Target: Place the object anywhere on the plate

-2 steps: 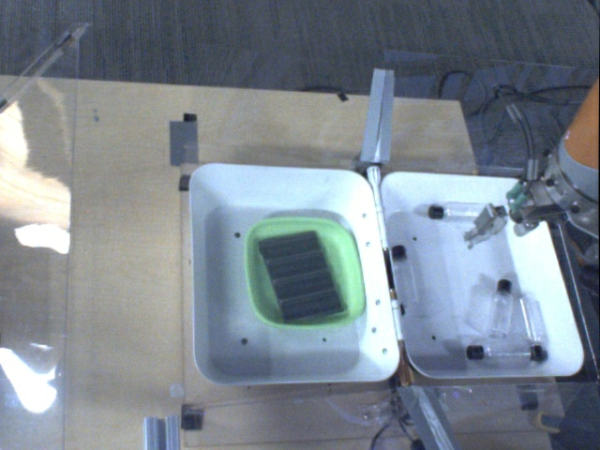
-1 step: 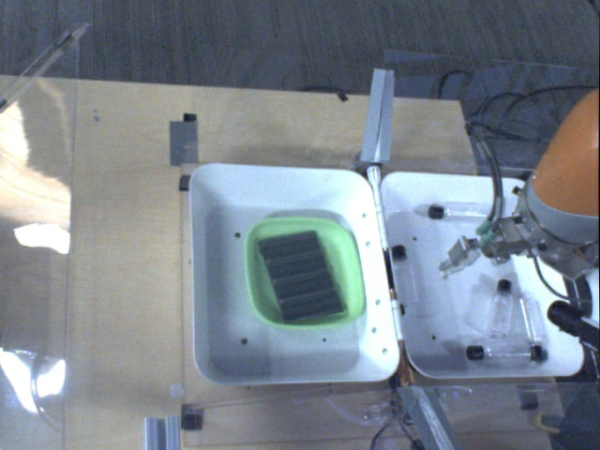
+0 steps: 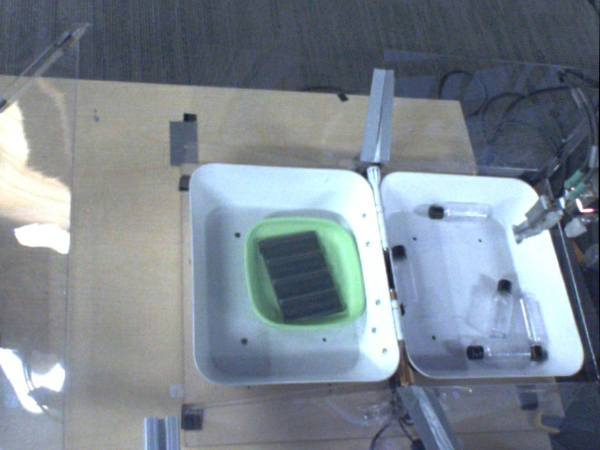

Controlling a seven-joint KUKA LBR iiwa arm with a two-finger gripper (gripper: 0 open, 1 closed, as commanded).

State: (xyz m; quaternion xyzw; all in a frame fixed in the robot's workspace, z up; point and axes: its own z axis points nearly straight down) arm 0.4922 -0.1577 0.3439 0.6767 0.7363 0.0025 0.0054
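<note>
I see the block (image 3: 300,277), dark grey and ribbed, lying flat on the green plate (image 3: 258,251) in the left bin (image 3: 211,251), slightly skewed. Right bin (image 3: 450,261) has clear vials with black caps: one (image 3: 457,212) near its far wall, the others (image 3: 511,322) clustered at its near right corner. Gripper (image 3: 542,218) sits at the right bin's far right edge; can't tell its state.
</note>
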